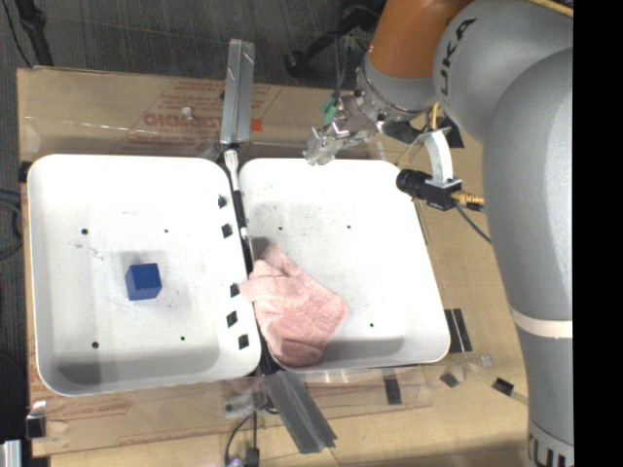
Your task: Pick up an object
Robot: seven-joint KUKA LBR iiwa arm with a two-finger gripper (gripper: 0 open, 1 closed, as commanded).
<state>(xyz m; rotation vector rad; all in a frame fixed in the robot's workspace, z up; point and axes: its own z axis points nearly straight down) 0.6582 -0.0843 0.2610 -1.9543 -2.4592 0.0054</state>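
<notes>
- My claw (326, 142) hung in the upper middle of the frame, just above the far rim of the right bin (389, 261); whether it was spread or pressed together I could not tell at this size, and nothing showed in it.
- The pink cloth (292, 305) lay crumpled toward the lower middle of the frame, against the right bin's left wall by the divider, well apart from my claw and almost straight down-frame from it.
- Its long axis ran on a slant from upper left to lower right.
- The blue cube (143, 280) sat in the left bin (58, 222), toward the left of the frame, farther off than the cloth.
- By my judgement, the cloth was the nearer pick: a reach down-frame and slightly left.
</notes>
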